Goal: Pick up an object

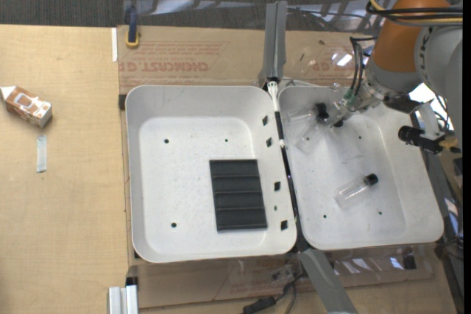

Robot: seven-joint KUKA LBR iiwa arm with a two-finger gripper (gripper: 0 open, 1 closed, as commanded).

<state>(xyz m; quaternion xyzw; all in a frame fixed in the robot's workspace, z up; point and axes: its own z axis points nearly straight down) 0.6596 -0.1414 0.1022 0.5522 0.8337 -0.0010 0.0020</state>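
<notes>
Over the right bin (pixel 412 232), near its far-left corner, the gripper (pixel 340 112) is seen low above the floor; jaw state cannot be told from this angle. A clear vial with a black cap (pixel 357 187) is seen lying on its side toward the middle of the same bin, well apart from the gripper. A black ridged block (pixel 238 194) is seen flat in the left bin (pixel 147 180).

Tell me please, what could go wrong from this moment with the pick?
The tool sits close to the right bin's far wall, so it might strike it. The clear vial with a black cap beside it looks hard to sense and could roll away. Another vial lies far from the tool.
</notes>
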